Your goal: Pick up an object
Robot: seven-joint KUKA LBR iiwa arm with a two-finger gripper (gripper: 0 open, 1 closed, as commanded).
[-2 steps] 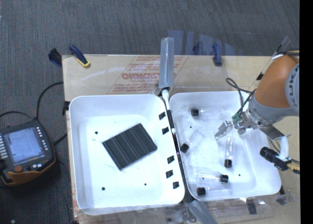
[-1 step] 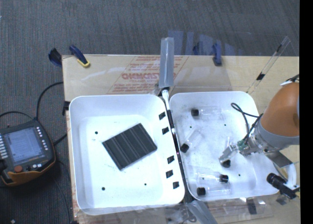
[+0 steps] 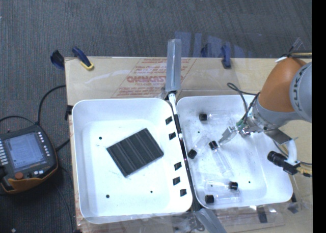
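Hovering low over the right bin (image 3: 285, 188), the claw (image 3: 227, 135) points leftward from the wrist, and whether it is open or closed cannot be told at this angle; nothing is visibly gripped.

Just below and slightly left of the claw lies the nearest candidate, a clear vial with a black cap (image 3: 218, 154), its cap end toward the claw and its body running down and away to the right. Up and to the left of the claw sits a small black cap (image 3: 203, 117); further left and below, near the divider, is another black piece (image 3: 192, 152). Well below the claw, a second capped vial (image 3: 222, 184) lies along the bin's near side, with a loose cap (image 3: 209, 199) beside it. Far to the left of the claw, in the other bin (image 3: 81, 125), rests a dark ribbed slab (image 3: 135, 151).

The risks look plain. Clear, round vials probably roll or skid when nudged, so a descent slightly off the vial's axis could push it aside instead of straddling it. The caps are small and could slip out of the grip. Transparent plastic on a white floor is also hard to locate, so a close on nothing seems quite possible.
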